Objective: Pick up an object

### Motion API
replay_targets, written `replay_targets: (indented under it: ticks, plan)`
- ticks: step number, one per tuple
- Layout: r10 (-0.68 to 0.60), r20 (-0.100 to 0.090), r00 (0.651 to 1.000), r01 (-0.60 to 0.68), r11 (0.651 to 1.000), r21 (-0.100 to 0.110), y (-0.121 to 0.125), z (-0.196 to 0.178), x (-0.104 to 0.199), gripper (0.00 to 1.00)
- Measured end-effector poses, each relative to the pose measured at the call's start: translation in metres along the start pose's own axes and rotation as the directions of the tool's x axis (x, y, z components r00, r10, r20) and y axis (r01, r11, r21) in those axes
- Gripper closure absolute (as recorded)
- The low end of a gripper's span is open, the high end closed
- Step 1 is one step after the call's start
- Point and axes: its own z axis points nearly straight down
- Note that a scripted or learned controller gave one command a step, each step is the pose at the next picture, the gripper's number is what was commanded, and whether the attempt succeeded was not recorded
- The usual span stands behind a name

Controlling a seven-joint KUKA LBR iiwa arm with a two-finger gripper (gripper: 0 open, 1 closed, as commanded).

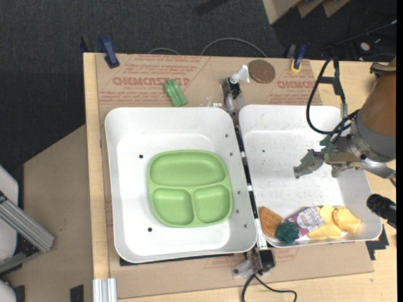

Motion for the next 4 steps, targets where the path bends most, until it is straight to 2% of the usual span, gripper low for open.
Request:
replay_targets:
  ticks: [1,2,3,4]
  plan:
    - [0.005,0.008,1.0,-0.005,1.0,-0.009,0.052,-0.045,-0.091,0.0]
    - [-0.006,0.003,1.0,0.006,1.0,-0.007,0.181,0.087,-0.073,0.0]
    - [0.002,-0.002,1.0,-0.002,1.0,0.009,0.179,0.165,-0.104,0.0]
    - [-0.003,-0.015,1.0,0.003,1.0,0.008,0.182,0.16,-0.113,0.0]
